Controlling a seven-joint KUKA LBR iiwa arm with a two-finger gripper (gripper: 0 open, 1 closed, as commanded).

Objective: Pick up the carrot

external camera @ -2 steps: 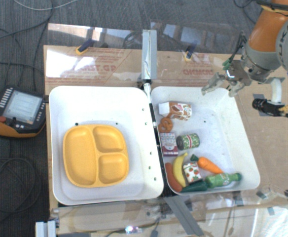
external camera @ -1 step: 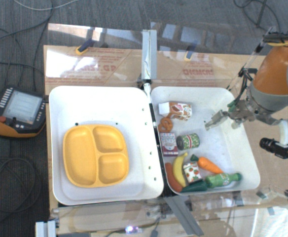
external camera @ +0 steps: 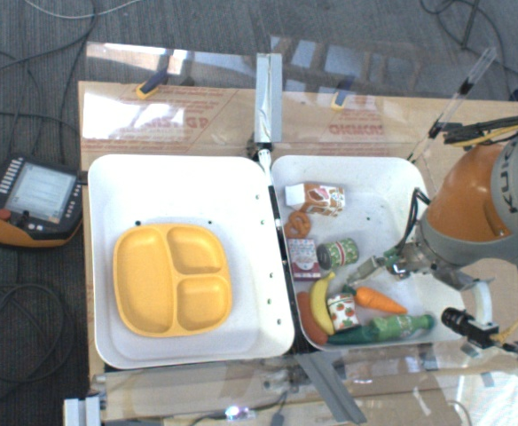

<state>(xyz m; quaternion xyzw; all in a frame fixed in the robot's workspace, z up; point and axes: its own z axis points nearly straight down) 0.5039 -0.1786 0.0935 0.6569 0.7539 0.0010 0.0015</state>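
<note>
- Two white bins side by side: the left bin point(external camera: 241, 171) has a yellow divided tray point(external camera: 173, 279) with bare floor around it.
- Right bin point(external camera: 379, 169) is crowded along its left and near edges, with free floor toward its far right corner.
- Carrot point(external camera: 380, 301) lies near the front edge, just past a green bottle point(external camera: 385, 328), with a banana point(external camera: 321, 302) to its left.
- Gripper point(external camera: 372, 268) hangs just beyond the carrot (honestly can't tell if the fingers are spread or pressed together).
</note>
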